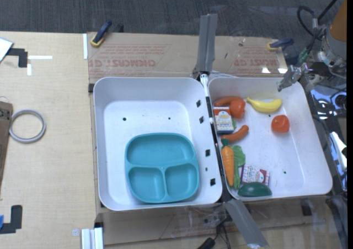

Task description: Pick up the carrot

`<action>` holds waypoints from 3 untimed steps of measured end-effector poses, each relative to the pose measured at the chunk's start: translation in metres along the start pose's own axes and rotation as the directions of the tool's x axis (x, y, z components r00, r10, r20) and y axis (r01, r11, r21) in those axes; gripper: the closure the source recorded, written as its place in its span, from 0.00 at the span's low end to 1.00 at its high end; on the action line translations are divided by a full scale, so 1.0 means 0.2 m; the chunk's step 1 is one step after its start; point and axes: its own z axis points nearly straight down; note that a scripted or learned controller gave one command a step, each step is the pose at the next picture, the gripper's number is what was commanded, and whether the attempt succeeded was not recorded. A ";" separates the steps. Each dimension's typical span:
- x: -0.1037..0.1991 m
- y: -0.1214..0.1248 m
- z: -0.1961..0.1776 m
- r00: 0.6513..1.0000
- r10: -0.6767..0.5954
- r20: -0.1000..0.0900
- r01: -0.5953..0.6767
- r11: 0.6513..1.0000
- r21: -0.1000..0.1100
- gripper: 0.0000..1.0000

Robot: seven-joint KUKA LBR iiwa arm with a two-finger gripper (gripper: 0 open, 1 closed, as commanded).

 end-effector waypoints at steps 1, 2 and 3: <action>0.07 -0.20 0.51 0.921 -0.389 0.001 0.389 0.921 -0.002 0.00; 0.06 -0.20 0.46 0.923 -0.386 0.002 0.386 0.923 -0.004 1.00; 0.36 -0.11 0.11 0.952 -0.307 0.001 0.307 0.952 -0.003 1.00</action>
